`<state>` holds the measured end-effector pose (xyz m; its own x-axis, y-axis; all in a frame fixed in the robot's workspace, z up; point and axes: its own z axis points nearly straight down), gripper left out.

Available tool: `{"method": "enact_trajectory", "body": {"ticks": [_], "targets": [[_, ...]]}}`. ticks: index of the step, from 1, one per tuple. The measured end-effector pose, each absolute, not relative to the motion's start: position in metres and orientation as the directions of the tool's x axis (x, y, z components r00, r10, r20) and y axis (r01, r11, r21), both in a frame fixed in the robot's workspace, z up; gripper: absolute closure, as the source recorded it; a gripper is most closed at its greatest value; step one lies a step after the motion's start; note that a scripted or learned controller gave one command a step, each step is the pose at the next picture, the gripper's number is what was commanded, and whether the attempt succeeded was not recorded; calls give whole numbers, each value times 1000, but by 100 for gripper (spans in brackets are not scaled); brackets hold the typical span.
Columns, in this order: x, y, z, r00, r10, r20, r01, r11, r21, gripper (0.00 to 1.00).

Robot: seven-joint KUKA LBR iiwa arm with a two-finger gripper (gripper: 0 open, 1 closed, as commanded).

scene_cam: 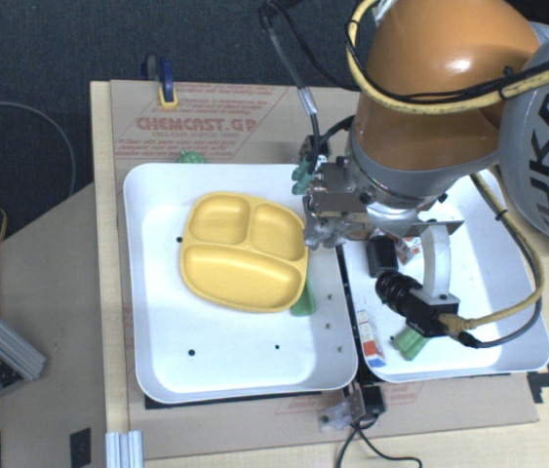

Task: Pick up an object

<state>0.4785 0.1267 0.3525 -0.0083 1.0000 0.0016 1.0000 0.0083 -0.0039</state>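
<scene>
Dark carpet surrounds the counter (215, 115); the claw (325, 224), its state untellable, hovers beside the yellow plate (245, 252), seemingly mid-approach, needing descent.

One fixed camera views my bench from above, angled downward at a slant. Both white bins, left bin (157, 291) and right bin (508, 291), lie in frame at moderate range. My arm (440, 76) enters from the right.

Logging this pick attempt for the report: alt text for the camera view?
The grey arm's orange band hangs over the seam between two white bins. The left bin holds a yellow divided plate; the right bin holds small green pieces.
</scene>
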Motion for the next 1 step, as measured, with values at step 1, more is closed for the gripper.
{"method": "enact_trajectory", "body": {"ticks": [1], "targets": [[478,134,258,1,1000,-2,1000,-1,-11,100]]}}
